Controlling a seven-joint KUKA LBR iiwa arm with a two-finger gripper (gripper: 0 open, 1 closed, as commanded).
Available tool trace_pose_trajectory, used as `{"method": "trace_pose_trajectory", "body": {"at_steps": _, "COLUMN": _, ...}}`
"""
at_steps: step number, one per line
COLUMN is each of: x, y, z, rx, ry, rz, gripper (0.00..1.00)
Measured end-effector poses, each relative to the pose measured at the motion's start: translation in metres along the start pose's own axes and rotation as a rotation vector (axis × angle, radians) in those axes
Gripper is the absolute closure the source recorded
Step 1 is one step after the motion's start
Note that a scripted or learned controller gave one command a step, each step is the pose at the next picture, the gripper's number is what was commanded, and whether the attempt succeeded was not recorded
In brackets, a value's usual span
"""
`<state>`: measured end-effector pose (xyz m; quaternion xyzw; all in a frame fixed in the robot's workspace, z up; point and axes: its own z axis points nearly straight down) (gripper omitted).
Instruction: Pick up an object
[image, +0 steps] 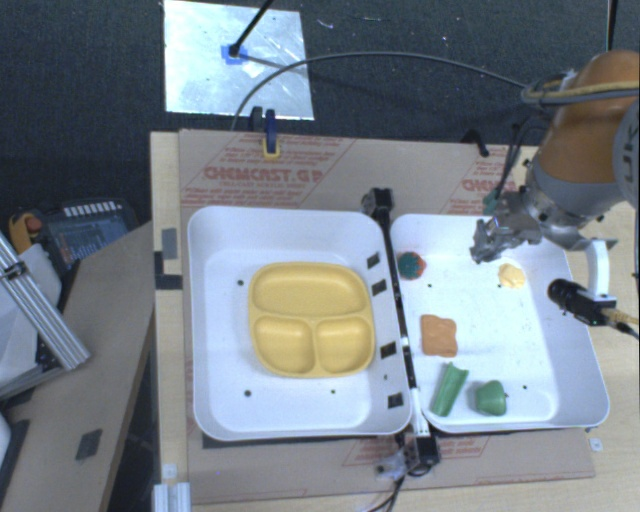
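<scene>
Camera view, looking down on a bench (170, 300) with two white bins side by side. Left bin (215, 260): a yellow divided tray (305, 318) sits about centre, one long compartment toward the far edge, two smaller ones toward the near edge. Right bin (570, 370): five small items. A red-and-green round piece (411, 265) lies near the far-left corner, close to the wall shared with the left bin. A pale yellow piece (511, 275) sits toward the far edge, right of centre. An orange flat piece (438, 335) lies left of centre. A long green piece (449, 389) and a rounder green piece (490, 398) lie near the near edge, just beside each other.

Arm enters from the right. Gripper (487, 244) is over the far part of the right bin, just left of and beyond the pale yellow piece, nothing seen between its tips. Whether the jaws are open or closed cannot be told at this angle.
</scene>
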<state>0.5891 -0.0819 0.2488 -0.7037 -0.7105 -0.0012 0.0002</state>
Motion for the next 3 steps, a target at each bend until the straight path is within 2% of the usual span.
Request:
{"method": "trace_pose_trajectory", "body": {"at_steps": 1, "x": 0.049, "y": -0.019, "z": 0.013, "rx": 0.002, "ry": 0.000, "rz": 0.000, "gripper": 1.00}}
{"method": "trace_pose_trajectory", "body": {"at_steps": 2, "x": 0.111, "y": -0.033, "z": 0.014, "rx": 0.001, "ry": 0.000, "rz": -0.001, "gripper": 1.00}}
{"method": "trace_pose_trajectory", "body": {"at_steps": 3, "x": 0.167, "y": -0.041, "z": 0.025, "rx": 0.001, "ry": 0.001, "rz": -0.001, "gripper": 1.00}}
